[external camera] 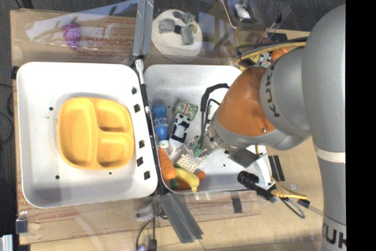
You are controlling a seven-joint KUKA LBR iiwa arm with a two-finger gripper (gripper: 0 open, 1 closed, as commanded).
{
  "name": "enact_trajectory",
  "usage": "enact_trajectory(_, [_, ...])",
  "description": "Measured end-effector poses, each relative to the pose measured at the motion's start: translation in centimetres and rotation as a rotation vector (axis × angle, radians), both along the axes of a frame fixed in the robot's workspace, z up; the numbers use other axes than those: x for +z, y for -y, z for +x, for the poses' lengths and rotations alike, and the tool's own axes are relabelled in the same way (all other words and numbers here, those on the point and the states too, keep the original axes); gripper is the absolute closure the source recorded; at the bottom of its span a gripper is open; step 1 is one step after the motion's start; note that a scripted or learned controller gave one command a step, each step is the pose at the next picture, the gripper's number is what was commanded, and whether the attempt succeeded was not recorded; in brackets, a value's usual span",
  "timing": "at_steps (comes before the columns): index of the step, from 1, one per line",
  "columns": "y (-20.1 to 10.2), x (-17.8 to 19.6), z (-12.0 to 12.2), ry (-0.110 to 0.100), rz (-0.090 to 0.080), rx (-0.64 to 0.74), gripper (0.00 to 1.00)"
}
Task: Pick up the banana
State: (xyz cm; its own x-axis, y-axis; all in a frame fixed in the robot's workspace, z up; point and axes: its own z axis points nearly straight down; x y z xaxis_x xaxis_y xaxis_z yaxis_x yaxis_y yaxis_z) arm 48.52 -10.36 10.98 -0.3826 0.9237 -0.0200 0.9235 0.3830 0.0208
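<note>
Two white bins are set side by side on the worktop; the banana (187, 178) lies in the right bin (226, 76), beside a carrot (166, 165). The state of the jaws cannot be told.

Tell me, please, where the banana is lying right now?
The banana lies in the right bin, at its near-left corner, just right of the carrot and below the blue bottle.

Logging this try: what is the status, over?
Gripper low in right bin, near clutter. Small yellow banana at bin's near edge, not held. Orange carrot touching it, blue bottle beyond.
</note>
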Motion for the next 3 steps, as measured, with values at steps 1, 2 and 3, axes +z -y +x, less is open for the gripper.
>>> enact_trajectory(1, [-1.1,12.1,2.4,-0.026,0.011,0.023,1.0])
enact_trajectory(2, [-5.2,9.5,-0.1,-0.031,0.009,0.262,1.0])
enact_trajectory(3, [5.3,10.4,2.1,-0.028,0.002,0.493,1.0])
